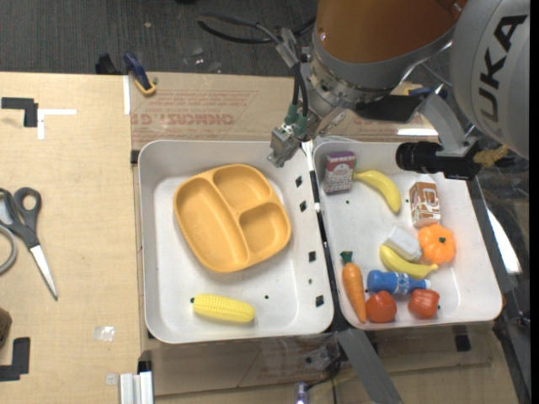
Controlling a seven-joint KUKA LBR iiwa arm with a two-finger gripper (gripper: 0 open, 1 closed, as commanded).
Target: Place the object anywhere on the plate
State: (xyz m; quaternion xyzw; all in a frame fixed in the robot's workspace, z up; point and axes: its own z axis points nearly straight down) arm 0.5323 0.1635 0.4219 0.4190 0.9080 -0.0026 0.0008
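A yellow three-compartment plate (pixel 232 217) lies in the left bin (pixel 156 251) with nothing on it. An ear of corn (pixel 223 309) rests on that bin's floor, in front of the plate and apart from it. My gripper (pixel 284 146) hangs over the back rim where the two bins meet, just past the plate's far right corner, and I see nothing in it. The right bin (pixel 484 310) holds a maroon carton (pixel 338 171), a banana (pixel 381 188), a brown packet (pixel 424 202), an orange pumpkin (pixel 437 244) and a carrot (pixel 354 289).
Also in the right bin are a second banana (pixel 406 263), a blue bottle (pixel 400 283), a tomato (pixel 381 307) and a red pepper (pixel 424 303). Scissors (pixel 29 234) lie on the wooden bench at left. The arm's body looms over the bins' back right.
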